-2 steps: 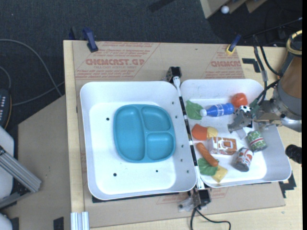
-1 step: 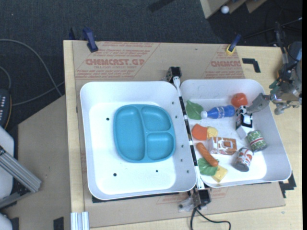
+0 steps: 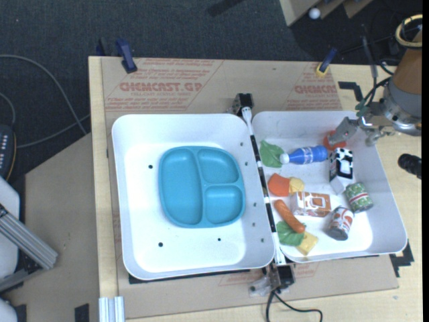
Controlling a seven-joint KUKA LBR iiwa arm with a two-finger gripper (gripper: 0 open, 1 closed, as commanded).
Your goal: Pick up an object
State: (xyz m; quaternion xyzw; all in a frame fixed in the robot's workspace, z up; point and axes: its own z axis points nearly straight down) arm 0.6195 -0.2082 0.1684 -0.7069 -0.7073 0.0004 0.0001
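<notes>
A blue divided plate (image 3: 201,194) with three compartments is lying in the middle of the left white bin (image 3: 134,243). Both bins are sitting on a brown board (image 3: 161,86) printed with red lettering, and the board is resting on a pale wooden bench (image 3: 60,186). A blue clamp (image 3: 125,55) is gripping the board's far left corner, and another clamp (image 3: 326,62), blue and yellow, is gripping its far right edge. A grey cable (image 3: 40,79) is curving across the dark carpet (image 3: 167,12) on the left.
</notes>
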